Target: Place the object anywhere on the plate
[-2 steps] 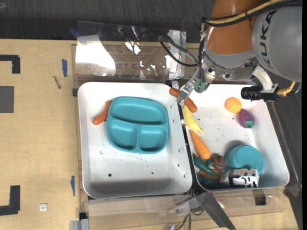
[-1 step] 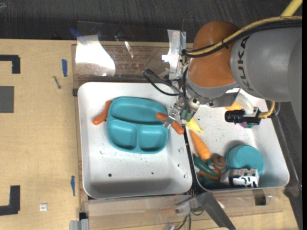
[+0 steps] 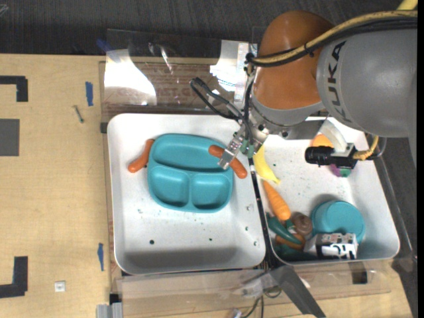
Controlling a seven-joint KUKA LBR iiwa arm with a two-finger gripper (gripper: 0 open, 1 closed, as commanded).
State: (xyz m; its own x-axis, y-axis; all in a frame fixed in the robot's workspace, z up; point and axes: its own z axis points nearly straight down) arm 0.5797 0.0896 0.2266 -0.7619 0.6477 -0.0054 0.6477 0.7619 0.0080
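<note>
**Nearly there: sausage at the plate's rim**

Seemingly we are at the last stretch; our pincer [image 3: 233, 152] sits over the right rim of the teal plate [image 3: 189, 171] in the left bin [image 3: 192, 244], and an orange-red sausage [image 3: 227, 159] lies slanted across that rim, passing right at the fingertips; we judge it held or just about let go, but whether the fingers grip it we cannot tell. Part of it overhangs the plate's edge, so we would not call the placing done; what is left is to set it fully on the plate and draw away. A second sausage [image 3: 140, 159] leans on the plate's left rim; a carrot [image 3: 278, 203] and a banana [image 3: 265, 167] lie in the right bin [image 3: 381, 197].
</note>
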